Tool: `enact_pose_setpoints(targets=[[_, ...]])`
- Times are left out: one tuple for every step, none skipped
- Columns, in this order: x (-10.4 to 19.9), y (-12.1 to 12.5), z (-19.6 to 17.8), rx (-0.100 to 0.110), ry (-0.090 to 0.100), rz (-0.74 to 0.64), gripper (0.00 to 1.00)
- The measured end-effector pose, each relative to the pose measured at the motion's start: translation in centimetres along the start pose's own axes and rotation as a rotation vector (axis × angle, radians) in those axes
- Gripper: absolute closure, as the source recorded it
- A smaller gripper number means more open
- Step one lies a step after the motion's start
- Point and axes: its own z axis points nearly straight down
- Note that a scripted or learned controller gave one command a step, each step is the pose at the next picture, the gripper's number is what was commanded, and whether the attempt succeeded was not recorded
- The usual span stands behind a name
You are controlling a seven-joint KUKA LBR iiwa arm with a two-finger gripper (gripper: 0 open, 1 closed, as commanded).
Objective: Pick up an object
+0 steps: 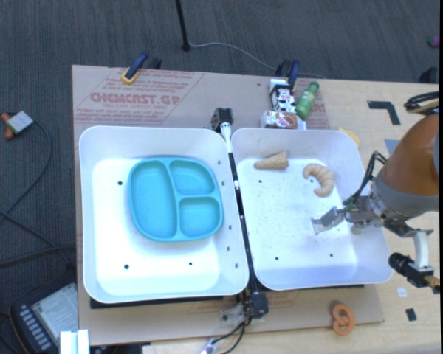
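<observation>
The right white bin point(354, 268) holds a tan cone-shaped piece point(272, 162) near its back wall and a curved tan croissant-like piece point(320, 178) to the right of it. My gripper point(331, 220) reaches in from the right and hangs low over the bin floor, a little in front of the curved piece and apart from it. I see nothing held in it. The grey arm with its orange band point(417, 161) covers the bin's right rim.
The left white bin point(103, 271) holds a blue divided plate point(176, 199). Behind the right bin stand a green bottle point(306, 100) and a small printed pack point(282, 110). An orange ring point(342, 318) lies on the bench in front. Blue clamps point(136, 66) grip the back edge.
</observation>
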Motion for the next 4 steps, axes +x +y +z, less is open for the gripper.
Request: enact_pose_setpoints(targets=[[0.0, 0.0, -1.0, 0.000, 0.000, 0.000, 1.00], [0.0, 0.0, -0.9, 0.000, 0.000, 0.000, 0.00], [9.2, -0.4, 2.2, -0.008, -0.008, 0.004, 0.00], [9.1, -0.3, 1.0, -0.012, -0.010, 0.006, 1.00]])
